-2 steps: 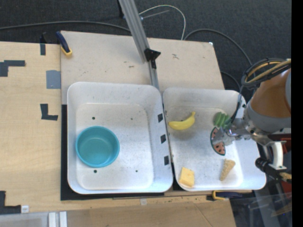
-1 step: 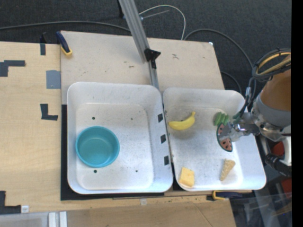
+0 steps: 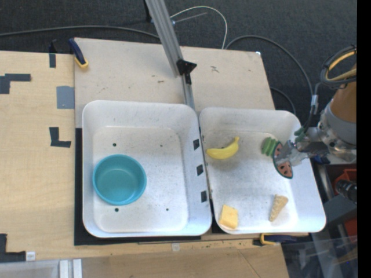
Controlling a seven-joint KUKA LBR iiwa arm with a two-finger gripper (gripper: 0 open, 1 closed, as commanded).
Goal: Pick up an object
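The hand (image 3: 297,149) sits at the right edge of the right bin (image 3: 249,120), low over its rim, and its shape is blurred against the grey wrist, so whether it is released or clenched cannot be told. Touching or just under it lies a watermelon slice (image 3: 283,168), red with dark seeds; part of it may be hidden by the hand, and no grasp is visible. Just left of the hand is a small green object (image 3: 268,146), too blurred to name. Further left lies a banana (image 3: 224,150). Below the hand, toward the bin's near wall, rest a cone-shaped piece (image 3: 278,207) and a yellow wedge (image 3: 229,217). Well away to the left, the left bin (image 3: 139,112) holds a blue bowl (image 3: 119,179). The arm (image 3: 342,120) is cut off at the right.
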